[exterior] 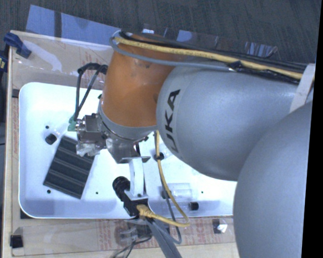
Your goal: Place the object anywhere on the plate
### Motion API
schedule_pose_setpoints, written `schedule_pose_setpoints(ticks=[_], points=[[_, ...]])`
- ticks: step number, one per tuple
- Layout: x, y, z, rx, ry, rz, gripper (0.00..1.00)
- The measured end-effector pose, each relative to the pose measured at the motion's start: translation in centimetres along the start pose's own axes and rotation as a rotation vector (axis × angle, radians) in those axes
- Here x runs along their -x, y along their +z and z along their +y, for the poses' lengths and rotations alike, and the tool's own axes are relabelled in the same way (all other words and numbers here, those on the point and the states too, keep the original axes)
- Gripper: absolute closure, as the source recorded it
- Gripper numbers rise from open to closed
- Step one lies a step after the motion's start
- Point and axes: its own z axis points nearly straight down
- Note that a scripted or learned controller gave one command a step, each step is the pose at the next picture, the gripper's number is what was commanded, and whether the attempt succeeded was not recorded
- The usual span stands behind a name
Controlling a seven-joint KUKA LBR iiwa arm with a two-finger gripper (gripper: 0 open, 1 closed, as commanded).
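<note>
You are looking down on a white bin (29, 143) with the arm (217, 124) reaching in from three o'clock and covering most of the bench. The wrist, under the orange band (132, 90), hangs over the middle of the bin, and the gripper (88, 139) sits below it as a cluster of metal parts at roughly nine o'clock from the wrist's centre. You cannot tell from this angle whether it is released or clenched, and nothing shows plainly caught in it. Just beside it, toward seven o'clock, lies a dark ribbed slab (69, 167), flat on the bin floor and tilted on a diagonal; its upper edge looks to touch or nearly touch the gripper's metal. This is probably the task's thing or the plate, but you cannot say which from what shows. A small dark piece (50, 139) rests alone on the white floor at nine o'clock from the gripper, near but clearly apart. Judge the task as unfinished: no object is seen resting on a plate, and the placing itself is not shown done. What remains, as far as you can read it, is to confirm a grasp and set the thing down.
</note>
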Motion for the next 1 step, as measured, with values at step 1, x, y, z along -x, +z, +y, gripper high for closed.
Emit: schedule_pose_setpoints(ticks=[1], points=[[-3.93,18.14,-0.11,-0.006,0.048,-0.003,1.0]])
